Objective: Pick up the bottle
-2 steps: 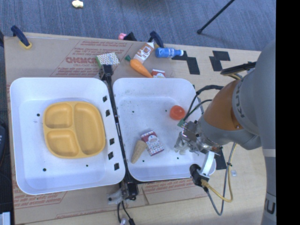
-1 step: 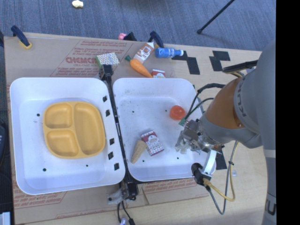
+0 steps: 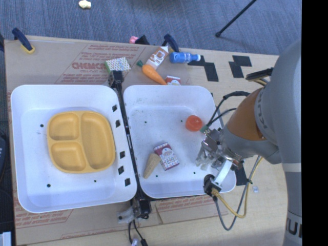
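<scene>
Bench (image 3: 61, 68): tool (image 3: 209, 155) tips indistinct above bin (image 3: 169, 94)

Hand (image 3: 210, 155), right side of the right bin (image 3: 154, 94): fingers lost in a blur of metal and cable; grip state not readable.

Arm (image 3: 277, 111): cut off by the right edge of the frame.

Bottle (image 3: 183, 58), upper centre on the counter (image 3: 66, 68): blue, lying down, label too small to read.

Carton (image 3: 167, 157) in the right bin: print too small to make out.

Small packet (image 3: 117, 64) behind the bins: pattern blurred, contents unclear.

Pink thing (image 3: 134, 39) at the counter's far edge: too small to identify.

Yellow scrap (image 3: 84, 4) on the floor, upper left: too small to name.

Dark stand leg (image 3: 246, 9), upper right: runs out of the top of the frame.
</scene>
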Controlling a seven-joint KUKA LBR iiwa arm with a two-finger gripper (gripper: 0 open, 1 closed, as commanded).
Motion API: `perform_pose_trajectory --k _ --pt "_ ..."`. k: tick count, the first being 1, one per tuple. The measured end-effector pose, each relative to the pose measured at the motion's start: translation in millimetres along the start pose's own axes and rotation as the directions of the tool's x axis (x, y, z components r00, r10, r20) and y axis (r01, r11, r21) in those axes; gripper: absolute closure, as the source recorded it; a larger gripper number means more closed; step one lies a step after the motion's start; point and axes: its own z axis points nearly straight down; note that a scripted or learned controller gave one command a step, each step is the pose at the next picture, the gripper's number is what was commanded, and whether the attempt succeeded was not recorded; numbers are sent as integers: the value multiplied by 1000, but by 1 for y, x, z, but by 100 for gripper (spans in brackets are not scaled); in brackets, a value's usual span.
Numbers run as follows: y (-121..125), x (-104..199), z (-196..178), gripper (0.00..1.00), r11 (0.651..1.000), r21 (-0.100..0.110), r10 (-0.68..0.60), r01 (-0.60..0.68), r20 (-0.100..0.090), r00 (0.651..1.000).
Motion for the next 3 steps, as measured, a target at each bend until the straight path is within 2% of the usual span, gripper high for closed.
perform_pose_trajectory --k 1,2,3 --pt "0 0 -10 100 1000 1 -6 6 0 1000" --pt "-5 6 -76 100 979 4 203 -203 -1 979" --pt "7 -4 -5 100 909 8 417 -417 1 909"
